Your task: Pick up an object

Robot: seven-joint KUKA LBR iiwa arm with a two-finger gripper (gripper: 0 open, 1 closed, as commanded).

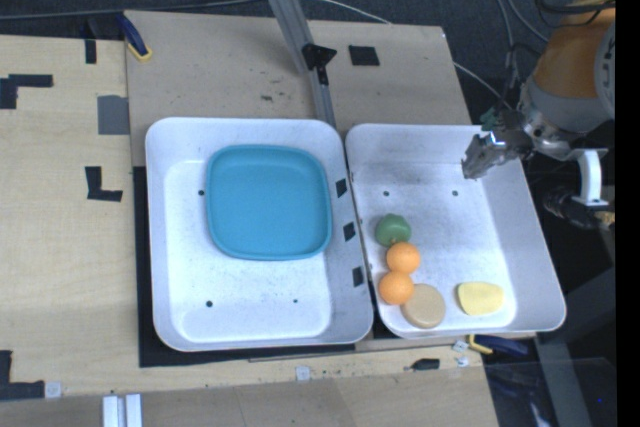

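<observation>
Inside left bin [180,315]: smooth blue rounded-square plate [268,201].

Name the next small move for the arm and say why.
Probably swing the tool toward the bin's near end and hold it above the yellow piece. The tool sits at the right bin's far right rim with nothing under it, while the yellow piece lies apart from the clustered green ball, oranges and tan disc.

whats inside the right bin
The right bin holds a green ball, two orange balls, a tan disc and a yellow piece. The gripper hangs over its far edge, covering a bit of floor.
</observation>
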